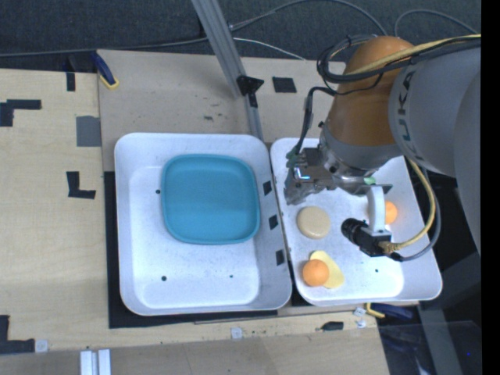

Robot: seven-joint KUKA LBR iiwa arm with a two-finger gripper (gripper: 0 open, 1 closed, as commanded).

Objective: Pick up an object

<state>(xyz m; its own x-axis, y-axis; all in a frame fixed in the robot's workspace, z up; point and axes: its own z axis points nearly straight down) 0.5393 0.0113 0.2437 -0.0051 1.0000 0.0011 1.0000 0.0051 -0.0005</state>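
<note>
Objects for picking sit in the right bin: you have a beige disc near its middle, an orange ball resting on a yellow piece toward the lower edge, and another orange item partly hidden behind the arm's hardware. Your gripper hangs low at the bin's upper left, just above the disc in the frame, likely because that is the nearest target, though whether its fingers are apart or together cannot be told. The blue plate fills the left bin, well apart from the arm.
</note>
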